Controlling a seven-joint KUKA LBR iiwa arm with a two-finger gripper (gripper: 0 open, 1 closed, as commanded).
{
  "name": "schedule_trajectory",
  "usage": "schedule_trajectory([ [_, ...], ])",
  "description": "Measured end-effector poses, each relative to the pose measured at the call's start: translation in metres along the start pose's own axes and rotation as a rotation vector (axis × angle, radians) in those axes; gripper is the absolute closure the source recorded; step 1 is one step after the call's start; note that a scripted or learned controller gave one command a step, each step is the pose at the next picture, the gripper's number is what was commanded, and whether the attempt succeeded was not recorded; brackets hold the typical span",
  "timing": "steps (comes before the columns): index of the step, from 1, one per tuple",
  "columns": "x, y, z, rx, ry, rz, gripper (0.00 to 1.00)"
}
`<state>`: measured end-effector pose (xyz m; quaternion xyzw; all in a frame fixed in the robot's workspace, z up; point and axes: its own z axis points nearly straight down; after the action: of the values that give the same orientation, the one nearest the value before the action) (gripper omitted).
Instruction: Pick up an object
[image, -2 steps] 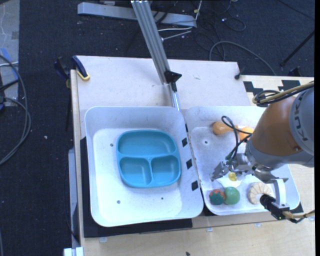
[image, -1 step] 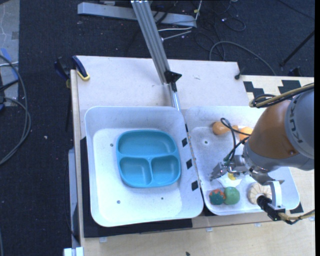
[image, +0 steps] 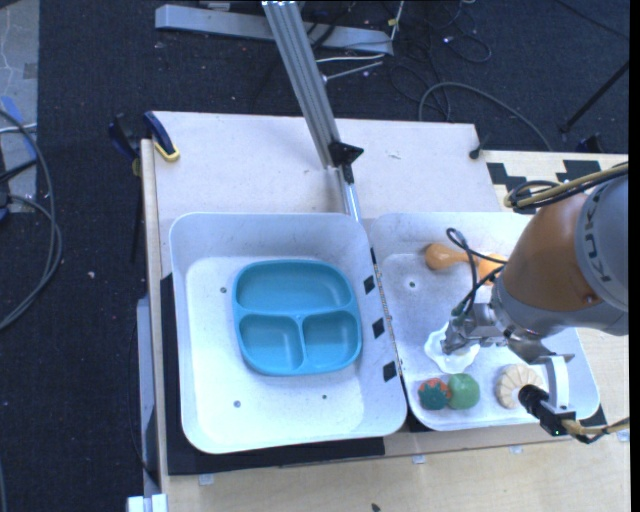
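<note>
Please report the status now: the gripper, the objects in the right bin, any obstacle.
Gripper low in right white bin, over a small white object; grasp unconfirmed. Green round object and beige ridged object loose nearby. Orange object behind.

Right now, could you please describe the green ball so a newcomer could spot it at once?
Find the right bin, where the arm reaches in. Along its near edge, below the gripper, sits the green ball. It touches a darker, red-spotted toy on its left; the beige shell lies apart, to its right.

The turquoise 3-compartment plastic tray (image: 297, 316) looks smooth with a soft sheen. The 2 shallow white plastic bins (image: 200, 330) look matt, as does the pale speckled bench top (image: 260, 160). At 12 o'clock, a ribbed grey metal bar (image: 305, 80).
</note>
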<state>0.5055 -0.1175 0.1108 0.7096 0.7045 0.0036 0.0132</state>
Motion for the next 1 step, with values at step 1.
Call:
schedule_trajectory([
  [1, -0.0075, 0.0076, -0.0587, 0.019, 0.012, -0.009, 1.0],
])
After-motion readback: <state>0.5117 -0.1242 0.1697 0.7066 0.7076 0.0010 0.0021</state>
